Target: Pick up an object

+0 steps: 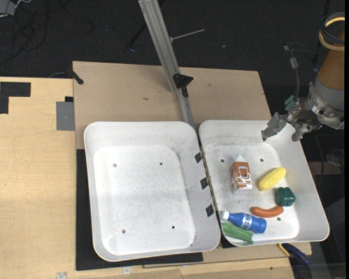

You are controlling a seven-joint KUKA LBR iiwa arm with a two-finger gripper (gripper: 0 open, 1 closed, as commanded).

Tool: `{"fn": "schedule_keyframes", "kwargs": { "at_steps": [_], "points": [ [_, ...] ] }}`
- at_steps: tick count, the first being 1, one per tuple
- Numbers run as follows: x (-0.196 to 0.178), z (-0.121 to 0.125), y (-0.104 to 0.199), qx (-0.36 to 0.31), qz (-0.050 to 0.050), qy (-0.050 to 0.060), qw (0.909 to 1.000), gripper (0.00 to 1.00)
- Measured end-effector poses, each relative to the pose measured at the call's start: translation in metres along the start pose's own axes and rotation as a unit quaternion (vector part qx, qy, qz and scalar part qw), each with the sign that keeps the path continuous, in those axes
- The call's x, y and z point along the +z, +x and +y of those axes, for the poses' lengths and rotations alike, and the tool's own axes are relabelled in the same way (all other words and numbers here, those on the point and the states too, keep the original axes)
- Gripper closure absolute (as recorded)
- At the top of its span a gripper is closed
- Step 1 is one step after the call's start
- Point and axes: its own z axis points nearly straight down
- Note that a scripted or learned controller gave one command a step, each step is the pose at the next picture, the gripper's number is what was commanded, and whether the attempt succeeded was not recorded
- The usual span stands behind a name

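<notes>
I see my arm [331,68] entering at about three o'clock, its orange band above the grey wrist near the frame's upper right. My gripper [286,128] hangs low from the wrist, pointing toward nine o'clock, fingers apparently spread apart with nothing between them, though the view is dim.

The robot's arm [333,68] was grey with an orange band and a yellow cable loop [331,25] on top. Its tool [286,130] had two dark grey metal fingers.
</notes>
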Motion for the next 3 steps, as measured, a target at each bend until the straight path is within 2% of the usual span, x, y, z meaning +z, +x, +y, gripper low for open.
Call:
{"fn": "schedule_keyframes", "kwargs": {
  "at_steps": [1, 3],
  "points": [
    [0.000, 0.000, 0.000, 0.000, 0.000, 0.000, 1.0000, 0.00],
    [0.119, -0.013, 0.007, 0.002, 0.001, 0.003, 1.0000, 0.00]
  ]
}}
